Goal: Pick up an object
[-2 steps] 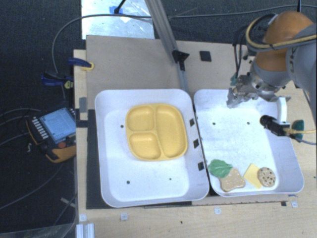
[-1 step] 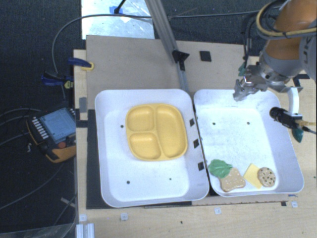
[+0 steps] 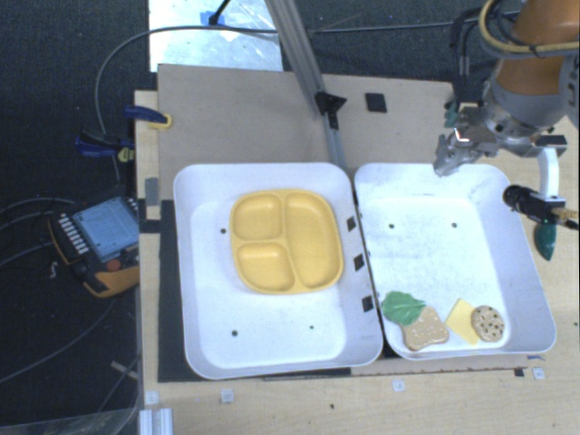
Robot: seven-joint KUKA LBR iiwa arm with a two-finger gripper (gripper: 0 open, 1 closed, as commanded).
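Camera view looks down on the bench (image 3: 227, 116), which carries two white bins side by side. The left bin (image 3: 208, 333) holds a yellow plate (image 3: 285, 241) with three compartments, near its middle. The right bin (image 3: 435, 243) is mostly bare; its things lie together at the near edge, probably where they slid or were dropped. The arm (image 3: 535, 53) comes in from the right and hangs over the far corner of the right bin, well apart from those things. Its gripper (image 3: 450, 159) points down near the bin's far rim; I cannot tell how far it is open, and nothing is seen in it. The things to pick are small: a green leaf (image 3: 402, 307), a toast (image 3: 424, 331) touching it, a yellow cheese (image 3: 463, 320) and a cookie (image 3: 488, 323). They lie close together, so a clean grasp looks difficult to me.
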